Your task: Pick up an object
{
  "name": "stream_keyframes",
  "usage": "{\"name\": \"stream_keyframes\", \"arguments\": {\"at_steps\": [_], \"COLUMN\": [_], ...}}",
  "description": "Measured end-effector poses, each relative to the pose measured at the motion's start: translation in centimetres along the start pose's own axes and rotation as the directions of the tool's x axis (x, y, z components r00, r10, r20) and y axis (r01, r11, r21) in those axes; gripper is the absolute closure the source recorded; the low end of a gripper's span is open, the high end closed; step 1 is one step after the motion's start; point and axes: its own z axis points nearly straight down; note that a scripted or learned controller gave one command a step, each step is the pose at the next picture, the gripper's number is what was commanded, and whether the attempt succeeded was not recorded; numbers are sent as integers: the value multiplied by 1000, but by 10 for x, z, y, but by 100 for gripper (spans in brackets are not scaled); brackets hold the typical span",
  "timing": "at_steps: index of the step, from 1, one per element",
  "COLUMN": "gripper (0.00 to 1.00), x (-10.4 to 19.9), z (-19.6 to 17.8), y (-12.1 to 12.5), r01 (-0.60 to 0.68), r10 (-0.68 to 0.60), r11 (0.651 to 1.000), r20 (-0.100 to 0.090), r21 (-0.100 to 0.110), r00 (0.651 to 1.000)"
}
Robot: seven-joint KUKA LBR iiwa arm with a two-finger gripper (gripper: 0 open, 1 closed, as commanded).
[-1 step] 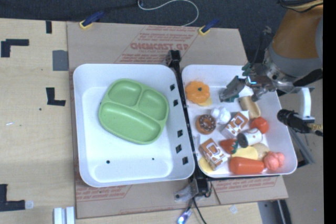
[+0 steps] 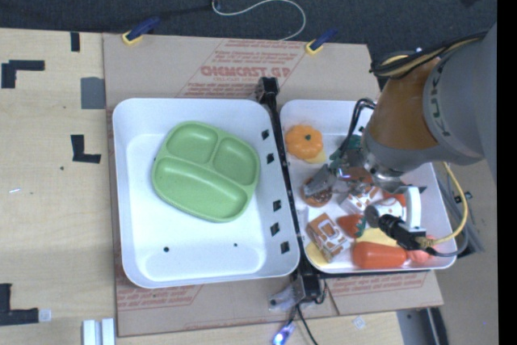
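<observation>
You have the gripper (image 2: 339, 178) down in the right bin (image 2: 440, 198), over a brown object (image 2: 317, 190) beside the small pumpkin (image 2: 304, 142). Whether the jaws have closed I cannot tell, so the pick seems unfinished: nothing looks lifted yet.

From my remote screen I saw the arm (image 2: 452, 105) coming in from the right side, its big grey body crossing the upper right corner. The orange band (image 2: 401, 111) sat just above the wrist, with thin cables running over it. The wrist pointed down and to the left. The gripper (image 2: 343, 172) was low, at the end of the wrist. I could not tell how its tips stood, because the metal parts were blurred together.
</observation>
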Motion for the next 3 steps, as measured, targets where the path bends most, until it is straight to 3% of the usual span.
{"name": "stream_keyframes", "arguments": {"at_steps": [1,2,3], "gripper": [100,100,100], "x": [0,56,114], "z": [-17,-109,-263], "y": [2,-16,-35], "r01": [0,6,7], "r10": [0,-6,-7], "r11": [1000,1000,1000], "r20": [0,0,-2], "r21": [-7,-17,-28], "r00": [1000,1000,1000]}}
